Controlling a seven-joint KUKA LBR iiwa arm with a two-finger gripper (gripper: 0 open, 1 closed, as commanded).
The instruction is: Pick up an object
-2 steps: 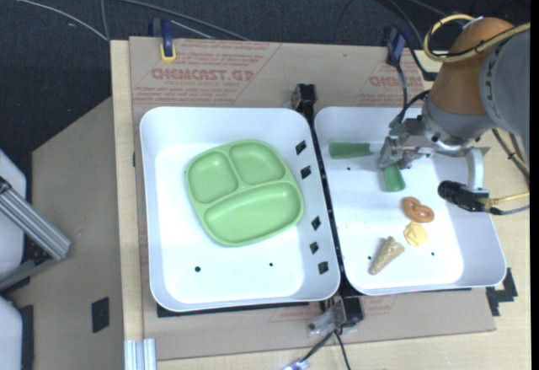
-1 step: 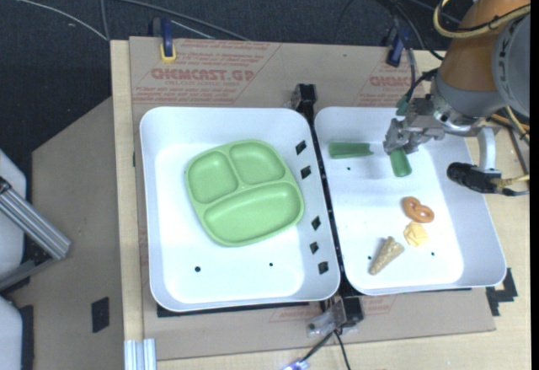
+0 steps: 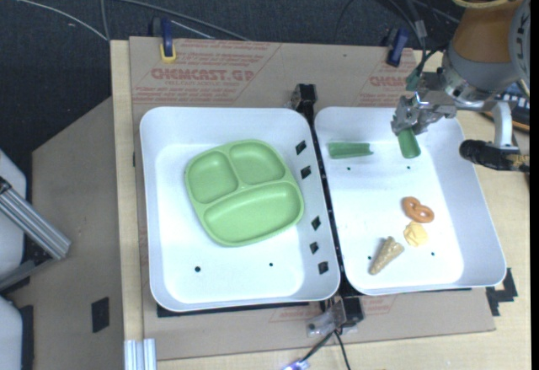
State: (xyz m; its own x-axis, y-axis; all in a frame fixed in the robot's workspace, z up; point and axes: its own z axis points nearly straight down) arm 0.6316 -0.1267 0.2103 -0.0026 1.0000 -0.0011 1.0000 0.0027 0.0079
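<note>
A small green cylindrical piece (image 3: 410, 145) hangs clamped between the fingers of the gripper (image 3: 410, 131), above the right white bin (image 3: 472, 191). A flat green bar (image 3: 349, 151) lies to the gripper's left.

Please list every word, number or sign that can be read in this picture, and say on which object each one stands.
"CHEMCAST GP": red print on the brown board under the bins, behind the left bin; the last letters are uncertain.
The same red print seems to repeat on the board behind the right bin, but it is too blurred to read.
Smaller red lines around both prints: too small to read.
</note>
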